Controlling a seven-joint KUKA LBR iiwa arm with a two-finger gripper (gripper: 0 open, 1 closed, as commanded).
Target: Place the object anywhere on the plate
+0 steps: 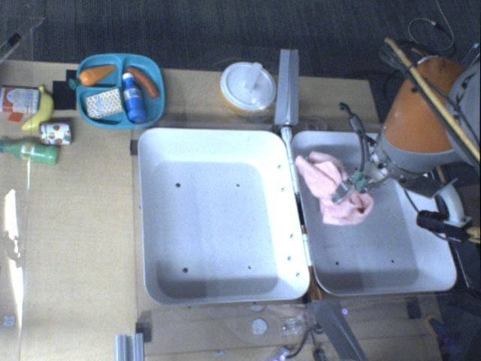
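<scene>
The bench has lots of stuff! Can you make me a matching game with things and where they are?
Things:
1. pink cloth
2. banana
3. blue bottle
4. white lid

Places:
A. in the blue tray
B. in the right bin
C. behind the left bin
D. at the bench's left edge

Pairs: 1-B, 2-D, 3-A, 4-C

The wooden surface (75, 224) carries two white bins (218, 213) side by side, a blue tray (120, 90) and a lidded cup (248, 87) far, a bottle (30, 152) left.
</scene>
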